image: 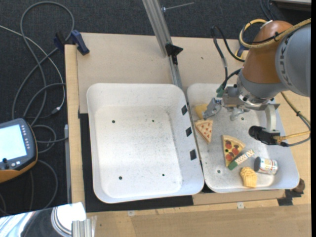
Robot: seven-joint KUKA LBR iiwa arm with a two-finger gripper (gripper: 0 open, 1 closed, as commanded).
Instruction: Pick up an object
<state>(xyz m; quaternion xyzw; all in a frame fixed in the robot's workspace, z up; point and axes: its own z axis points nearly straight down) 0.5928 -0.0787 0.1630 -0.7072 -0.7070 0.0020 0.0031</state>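
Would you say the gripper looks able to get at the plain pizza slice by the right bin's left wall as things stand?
Probably yes. The gripper hangs just above and to the right of the plain pizza slice, with nothing lying on top of it. The right bin's left wall is close beside the slice, which may crowd one finger.

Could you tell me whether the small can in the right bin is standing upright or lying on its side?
Lying on its side: the can shows its length flat on the right bin's floor, beside the toy fries.
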